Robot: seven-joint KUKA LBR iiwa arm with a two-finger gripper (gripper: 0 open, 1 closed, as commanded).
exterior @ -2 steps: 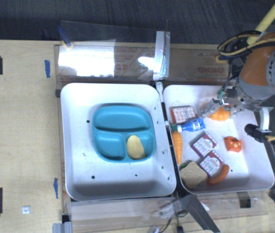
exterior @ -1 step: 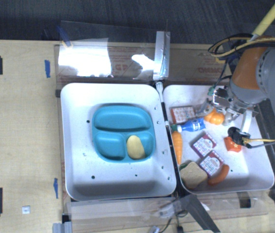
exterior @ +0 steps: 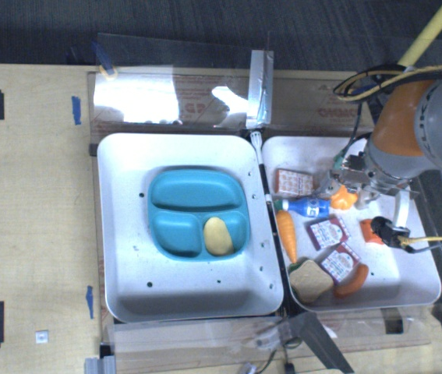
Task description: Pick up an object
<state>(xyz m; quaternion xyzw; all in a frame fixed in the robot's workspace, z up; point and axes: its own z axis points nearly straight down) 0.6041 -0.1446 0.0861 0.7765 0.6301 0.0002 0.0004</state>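
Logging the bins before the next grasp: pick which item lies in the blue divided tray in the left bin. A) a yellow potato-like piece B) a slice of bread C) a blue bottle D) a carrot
A: the yellow potato-like piece lies in the lower right compartment of the blue divided tray.

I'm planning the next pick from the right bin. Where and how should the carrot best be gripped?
Grip the carrot across its thicker upper half, coming straight down with the fingers closing left-right. It lies lengthwise beside the bin's left wall, so the fit there looks tight.
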